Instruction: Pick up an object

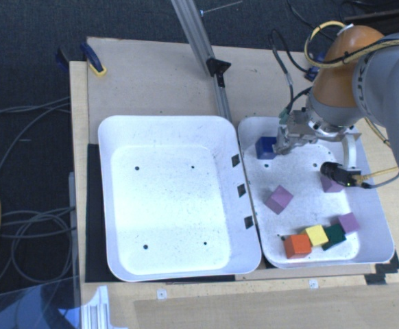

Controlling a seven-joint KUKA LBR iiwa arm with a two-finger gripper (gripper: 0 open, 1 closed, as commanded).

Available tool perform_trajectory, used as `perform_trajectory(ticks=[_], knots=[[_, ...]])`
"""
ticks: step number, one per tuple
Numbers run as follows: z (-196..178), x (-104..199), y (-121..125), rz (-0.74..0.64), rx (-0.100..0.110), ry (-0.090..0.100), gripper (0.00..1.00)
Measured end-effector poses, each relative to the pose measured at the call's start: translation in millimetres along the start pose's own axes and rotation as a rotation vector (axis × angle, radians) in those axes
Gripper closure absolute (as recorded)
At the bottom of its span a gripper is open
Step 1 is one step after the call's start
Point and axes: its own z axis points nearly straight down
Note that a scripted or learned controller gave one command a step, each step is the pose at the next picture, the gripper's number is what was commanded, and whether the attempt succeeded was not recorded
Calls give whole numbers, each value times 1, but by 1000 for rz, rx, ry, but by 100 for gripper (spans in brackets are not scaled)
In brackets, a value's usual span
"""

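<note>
I see my end effector (282,141) low in the right bin (371,249), a blue cube (265,147) touching its left side (whether it grips, I cannot tell). A purple cube (279,199) lies below it, apart.

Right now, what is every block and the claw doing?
claw: low in the right bin, beside the blue block
blue block: resting near the bin's far edge
purple block: alone, mid-bin
orange, yellow, green blocks: huddled together at the near edge

Dark carpet (28,19), trailing cables (21,204)
</note>
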Motion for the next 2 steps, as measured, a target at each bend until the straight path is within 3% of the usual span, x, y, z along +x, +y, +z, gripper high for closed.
perform_trajectory(ticks=[1, 2], knots=[[-54, 11, 5, -1, 11, -1, 100], [-83, 11, 7, 0, 13, -1, 100]])
